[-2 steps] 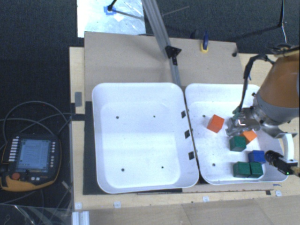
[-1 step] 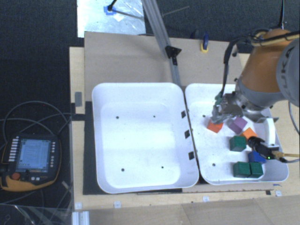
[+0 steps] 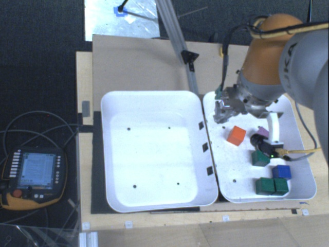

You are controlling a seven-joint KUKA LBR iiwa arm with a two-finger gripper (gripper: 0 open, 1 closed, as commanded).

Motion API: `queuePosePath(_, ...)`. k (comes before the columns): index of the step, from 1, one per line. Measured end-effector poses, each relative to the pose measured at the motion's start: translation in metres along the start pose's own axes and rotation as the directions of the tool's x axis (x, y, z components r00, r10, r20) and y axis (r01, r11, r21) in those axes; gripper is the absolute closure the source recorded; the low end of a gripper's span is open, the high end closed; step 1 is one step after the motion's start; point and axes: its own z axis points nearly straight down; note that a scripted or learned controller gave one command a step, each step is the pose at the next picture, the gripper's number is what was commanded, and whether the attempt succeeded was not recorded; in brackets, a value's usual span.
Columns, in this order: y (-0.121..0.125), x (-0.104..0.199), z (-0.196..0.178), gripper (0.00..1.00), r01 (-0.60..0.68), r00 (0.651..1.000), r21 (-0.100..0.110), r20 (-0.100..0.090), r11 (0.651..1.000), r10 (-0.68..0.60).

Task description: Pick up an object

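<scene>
Camera view: the tool (image 3: 224,112) is seen low over the right bin (image 3: 226,187), just beside the orange cube (image 3: 236,136); whether it is open cannot be told. A descent off-centre could nudge the cube away, so nothing would be grasped.

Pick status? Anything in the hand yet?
Done: the arm has reached over the right bin. In hand: nothing visible; the hand sits just above and left of the orange block, which lies on the bin floor. Left: grasp and lift. The green blocks and blue block lie untouched.
</scene>
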Motion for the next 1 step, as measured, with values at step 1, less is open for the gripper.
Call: queuePosePath(1, 0.0202, 0.0517, 0.0073, 1.0, -0.001, 1.0, 0.002, 0.0, 1.0, 0.001)
